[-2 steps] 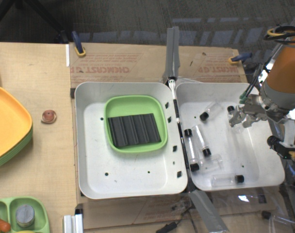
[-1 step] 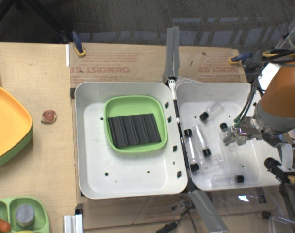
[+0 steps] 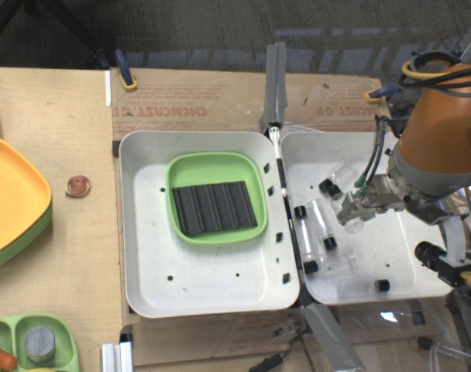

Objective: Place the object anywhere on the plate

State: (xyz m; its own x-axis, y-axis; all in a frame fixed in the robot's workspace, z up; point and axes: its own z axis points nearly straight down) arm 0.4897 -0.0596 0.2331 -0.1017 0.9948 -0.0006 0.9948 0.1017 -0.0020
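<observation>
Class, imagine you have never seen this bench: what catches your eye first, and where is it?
The green plate in the left bin, bearing a dark ribbed slab. Then the arm's orange band at right, above the right bin with its clear tubes.

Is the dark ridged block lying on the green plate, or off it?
On it. The dark ridged block lies flat inside the green plate in the left bin, green rim showing all around it.
</observation>
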